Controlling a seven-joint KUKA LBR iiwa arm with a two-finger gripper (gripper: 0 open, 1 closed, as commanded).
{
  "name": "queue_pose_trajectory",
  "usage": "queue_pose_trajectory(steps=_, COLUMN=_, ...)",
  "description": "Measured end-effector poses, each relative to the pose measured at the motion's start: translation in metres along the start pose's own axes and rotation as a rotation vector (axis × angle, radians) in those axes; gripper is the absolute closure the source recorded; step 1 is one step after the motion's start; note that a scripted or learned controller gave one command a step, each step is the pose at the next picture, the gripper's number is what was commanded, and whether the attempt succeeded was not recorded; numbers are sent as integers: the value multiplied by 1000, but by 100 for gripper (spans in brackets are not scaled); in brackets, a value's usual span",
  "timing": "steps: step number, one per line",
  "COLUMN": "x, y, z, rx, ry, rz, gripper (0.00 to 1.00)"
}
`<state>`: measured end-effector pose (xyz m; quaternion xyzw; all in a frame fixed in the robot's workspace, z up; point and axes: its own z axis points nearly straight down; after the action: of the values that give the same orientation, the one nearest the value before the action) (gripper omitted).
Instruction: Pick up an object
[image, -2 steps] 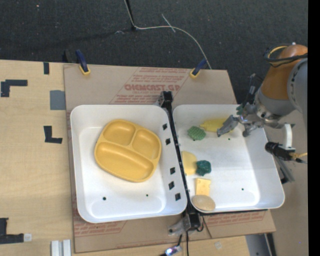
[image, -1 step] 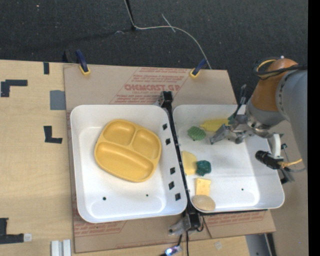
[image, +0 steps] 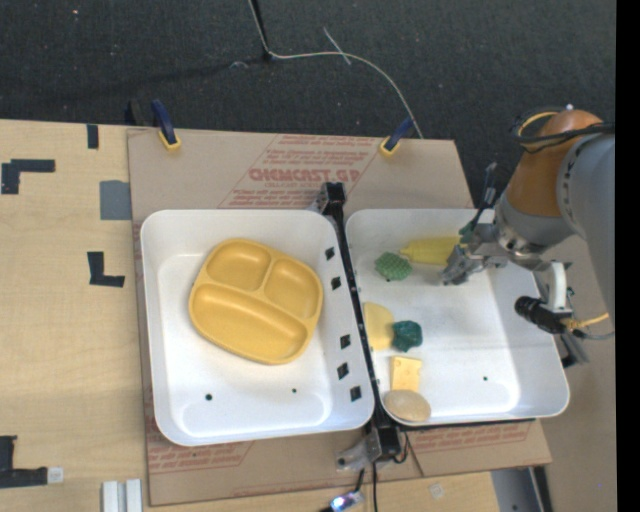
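Yellow toy piece (image: 430, 250), in the upper part of the right bin (image: 500, 395) just beside the gripper (image: 458, 272), looks light, smooth and maybe slippery, so a hold across its narrow middle seems safest; whether the pincer is spread cannot be told.

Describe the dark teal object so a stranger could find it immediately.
Start at the right-hand white bin and follow its left wall, beside the black divider. About halfway down lies the dark teal object, touching a pale yellow disc and just above a yellow cheese-like block. It is the darkest, bluest piece there; the other green item is lighter.
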<state>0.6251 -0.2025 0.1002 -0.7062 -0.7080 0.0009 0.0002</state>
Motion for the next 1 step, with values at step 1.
queue_pose_trajectory(steps=1, x=-4, y=-3, z=-55, rx=-5, ry=0, rz=2, gripper=100)
